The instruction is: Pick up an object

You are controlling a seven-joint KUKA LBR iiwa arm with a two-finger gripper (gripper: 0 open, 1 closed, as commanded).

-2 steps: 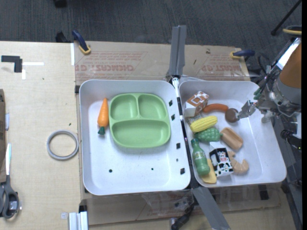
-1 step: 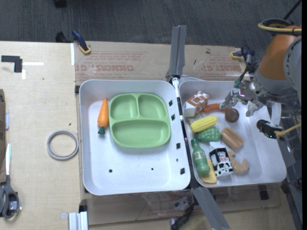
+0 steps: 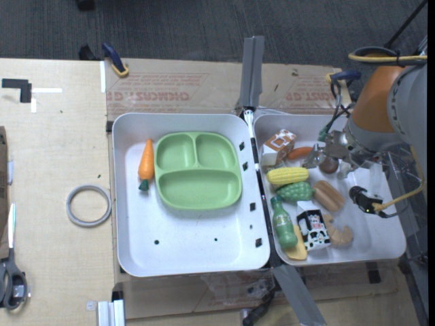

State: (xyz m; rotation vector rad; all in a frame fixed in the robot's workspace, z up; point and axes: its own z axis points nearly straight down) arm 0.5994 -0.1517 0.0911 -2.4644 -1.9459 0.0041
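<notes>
My gripper (image 3: 325, 160) hangs low over the back of the right bin (image 3: 391, 240), on the grey arm with the orange band (image 3: 375, 99). It is just right of an orange carrot-like piece (image 3: 298, 153) and above a brown hot dog (image 3: 328, 196). To its left lie an orange-and-white carton (image 3: 279, 143), a yellow corn cob (image 3: 287, 176) and a bumpy green vegetable (image 3: 295, 192). Nearer the front are a green bottle (image 3: 283, 223), a black-and-white carton (image 3: 313, 228), a yellow wedge (image 3: 296, 252) and a tan piece (image 3: 341, 235).
The left bin (image 3: 190, 250) holds a green divided plate (image 3: 198, 170) and an orange carrot (image 3: 145, 161). A grey ring (image 3: 88, 205) and scissors (image 3: 12, 280) lie on the bench at the left. A black cable (image 3: 367, 201) hangs over the right bin.
</notes>
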